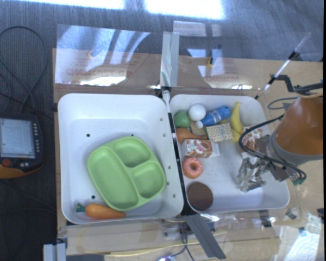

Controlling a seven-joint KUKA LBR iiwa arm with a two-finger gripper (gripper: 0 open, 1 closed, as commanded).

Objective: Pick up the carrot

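Carrot in left bin, arm over right bin.
Carrot lies flat at the left bin's front edge, just beside the green plate. Gripper hangs low in the right bin, well apart; finger opening unreadable, nothing visibly held.

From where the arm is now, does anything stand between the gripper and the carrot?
Yes. The gripper is over the right bin, while the carrot lies at the left bin's near edge. Between them rise the two bins' adjoining walls, and the green divided plate lies just beside the carrot.
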